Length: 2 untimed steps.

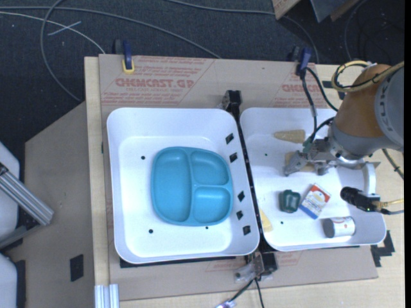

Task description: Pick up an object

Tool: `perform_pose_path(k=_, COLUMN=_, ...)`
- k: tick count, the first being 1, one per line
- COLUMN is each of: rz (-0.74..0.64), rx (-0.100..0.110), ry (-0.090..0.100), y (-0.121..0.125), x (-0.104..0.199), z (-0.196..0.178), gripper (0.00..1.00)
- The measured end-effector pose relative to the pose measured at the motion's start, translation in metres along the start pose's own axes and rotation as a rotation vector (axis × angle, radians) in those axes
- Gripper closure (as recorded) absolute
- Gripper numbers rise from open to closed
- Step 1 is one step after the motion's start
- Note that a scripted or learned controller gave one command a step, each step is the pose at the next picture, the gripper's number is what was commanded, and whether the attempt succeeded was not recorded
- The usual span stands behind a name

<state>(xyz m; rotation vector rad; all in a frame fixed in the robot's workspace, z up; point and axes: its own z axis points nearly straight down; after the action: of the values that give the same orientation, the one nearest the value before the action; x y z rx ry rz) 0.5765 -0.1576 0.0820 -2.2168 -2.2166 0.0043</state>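
Observation:
My gripper (303,163) hangs low over the middle of the right bin (260,130), on the grey arm with its orange band (359,111) coming from the right. Just behind it lies a flat tan piece (290,135). In front of it sit a dark green object (289,201) and a small red, white and blue box (314,201), both apart from the gripper. A grey and white cylinder (338,226) lies at the bin's front right. A small yellow scrap (265,221) rests by the bin's front left wall.
The left bin (122,172) holds a blue divided plate (191,186). A row of black clips (235,165) runs along the divider between the bins. Cables (314,101) trail over the right bin's back edge.

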Motion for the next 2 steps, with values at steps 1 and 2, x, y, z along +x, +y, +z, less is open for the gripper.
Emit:
perform_pose_path(k=1, rz=0.000, rx=-0.007, ry=-0.001, y=0.002, x=0.000, z=-0.014, gripper=1.00)
perform_pose_path(k=2, rz=-0.001, rx=-0.014, ry=-0.005, y=0.011, x=-0.008, z=-0.069, gripper=1.00)
